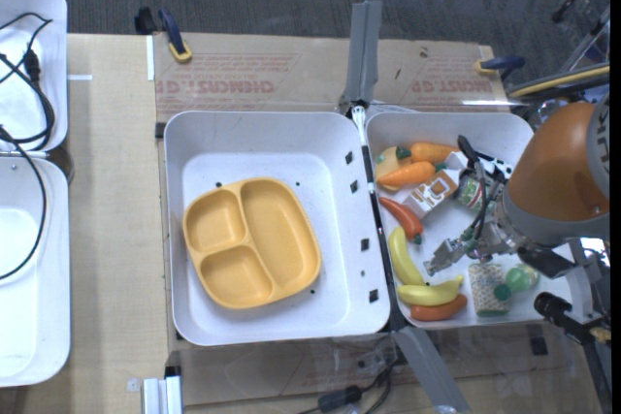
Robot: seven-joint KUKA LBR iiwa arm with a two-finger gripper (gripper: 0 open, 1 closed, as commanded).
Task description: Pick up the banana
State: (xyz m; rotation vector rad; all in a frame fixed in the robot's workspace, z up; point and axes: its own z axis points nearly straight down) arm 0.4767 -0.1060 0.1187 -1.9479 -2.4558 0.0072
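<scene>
In the right bin [514, 126], a yellow banana [400, 253] lies lengthwise near the left wall. A second yellow banana [433, 290] lies crosswise just below it, resting on an orange-red piece [439, 310]. My gripper [456, 252] hangs low over the middle of this bin, just right of the upright banana and above the crosswise one. Nothing shows held in it. The arm's orange band [563, 170] rises to the right and hides part of the bin.
Two orange carrots [417, 165], a red chili [402, 215], a white box [433, 194], a green can [470, 191] and a clear bag of green items [497, 286] crowd the right bin. The left bin [184, 141] holds a yellow divided plate [252, 242].
</scene>
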